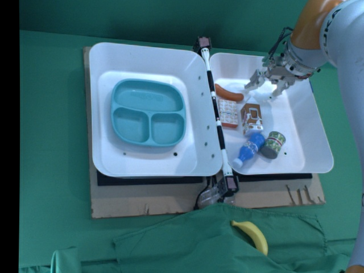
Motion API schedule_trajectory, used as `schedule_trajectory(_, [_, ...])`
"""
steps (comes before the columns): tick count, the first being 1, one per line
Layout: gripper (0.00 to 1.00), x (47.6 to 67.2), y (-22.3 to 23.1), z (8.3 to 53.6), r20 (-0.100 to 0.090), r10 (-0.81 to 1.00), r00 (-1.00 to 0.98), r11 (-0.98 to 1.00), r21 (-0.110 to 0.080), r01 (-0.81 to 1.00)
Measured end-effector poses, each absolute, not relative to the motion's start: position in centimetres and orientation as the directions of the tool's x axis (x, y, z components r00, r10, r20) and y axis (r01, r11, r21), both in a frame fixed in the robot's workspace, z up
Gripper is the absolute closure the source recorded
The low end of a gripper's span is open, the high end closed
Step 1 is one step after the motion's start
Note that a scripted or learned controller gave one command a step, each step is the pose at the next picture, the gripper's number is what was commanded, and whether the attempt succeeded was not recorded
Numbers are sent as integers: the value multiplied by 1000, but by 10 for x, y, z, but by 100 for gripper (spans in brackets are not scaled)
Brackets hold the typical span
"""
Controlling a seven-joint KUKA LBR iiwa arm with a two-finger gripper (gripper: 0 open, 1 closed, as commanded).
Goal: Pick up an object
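My gripper point(265, 88) hangs over the back of the right bin point(310, 124), its fingers spread open with nothing between them. Just left of it lies a hot dog sausage point(228, 92). Below the gripper sit a small carton with a house picture point(252, 118) and a flat orange-and-white box point(228, 112). Nearer the front lie a blue bottle point(248, 150) on its side and a green can point(273, 145).
The left bin point(102, 56) holds a teal divided plate point(149, 112). A black-and-white rod point(215, 110) runs between the two bins. A banana point(252, 235) lies on the green cloth in front of the bench.
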State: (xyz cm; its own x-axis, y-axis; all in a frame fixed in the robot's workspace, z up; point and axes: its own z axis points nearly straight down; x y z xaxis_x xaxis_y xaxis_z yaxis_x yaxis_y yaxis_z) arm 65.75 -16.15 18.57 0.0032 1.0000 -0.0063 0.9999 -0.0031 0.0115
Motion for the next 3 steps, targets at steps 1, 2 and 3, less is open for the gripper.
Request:
schedule_trajectory(1, [0,698,-187,183,3,1000,-1,1,-4,1000])
schedule_trajectory(2, [0,633,-125,218,0,1000,0,0,0,1000])
schedule_trajectory(3, [0,625,-124,200,-5,1000,2,-2,25,1000])
